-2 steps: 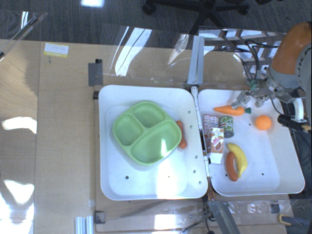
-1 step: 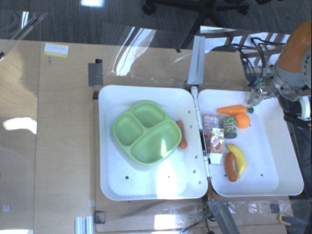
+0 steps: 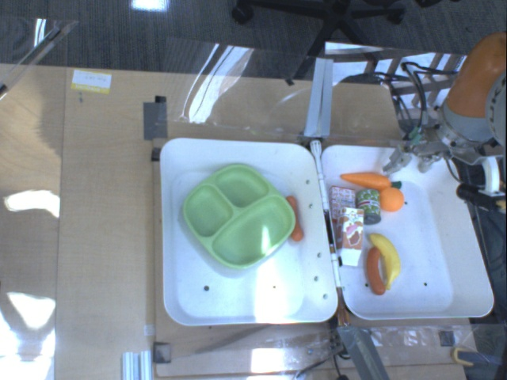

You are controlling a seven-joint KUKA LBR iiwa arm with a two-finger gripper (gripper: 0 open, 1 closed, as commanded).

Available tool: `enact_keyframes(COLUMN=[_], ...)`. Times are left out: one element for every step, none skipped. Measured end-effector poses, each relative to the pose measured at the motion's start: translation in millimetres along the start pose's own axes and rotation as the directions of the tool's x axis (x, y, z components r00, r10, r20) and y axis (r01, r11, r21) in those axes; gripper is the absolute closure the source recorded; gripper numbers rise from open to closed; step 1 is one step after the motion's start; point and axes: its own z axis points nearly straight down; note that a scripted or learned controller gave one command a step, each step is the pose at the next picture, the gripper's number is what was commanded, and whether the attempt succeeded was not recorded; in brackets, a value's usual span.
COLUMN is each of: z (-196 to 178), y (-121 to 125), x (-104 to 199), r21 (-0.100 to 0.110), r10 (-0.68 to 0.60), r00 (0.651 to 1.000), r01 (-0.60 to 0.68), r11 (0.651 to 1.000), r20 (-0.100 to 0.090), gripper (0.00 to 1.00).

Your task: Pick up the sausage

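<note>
Found the sausage low in the right bin, a short reddish-brown piece lying roughly along the frame's vertical, pressed against the left side of the banana. Judged it light, rounded and probably smooth, a toy most likely, hence liable to roll or squirt out of a loose pinch. Thought it best taken across the middle of its length, with one finger going down on the free left side; saw little room on the right, where the banana touched it, so reckoned the lower end, which poked clear of the banana, a fair second choice. Noted a flat printed packet just above and left of it, near but apparently not touching. Saw further up a small dark can, an orange and a carrot clustered together. Spotted the gripper at the upper edge of the same bin, above and right of the carrot, well apart from the sausage, fingers spread with nothing between them. Left of centre, made out the left bin with a green divided plate and another reddish piece against the plate's right rim; could not tell what that was.
</note>
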Motion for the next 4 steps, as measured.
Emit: enact_keyframes(z=[16,-38,2,30], y=[-2,2,-74,-36], x=[1,9,50,56], r21=[0.004,-0.018,-0.017,-0.016], r10=[-0.061,-0.141,-0.075,-0.117], r00=[0.998,0.990,0.997,0.993], r01=[0.061,0.141,0.076,0.117], r11=[0.998,0.990,0.997,0.993], r20=[-0.001,0.005,0.006,0.001], gripper=[0.00,0.00,0.00,0.00])
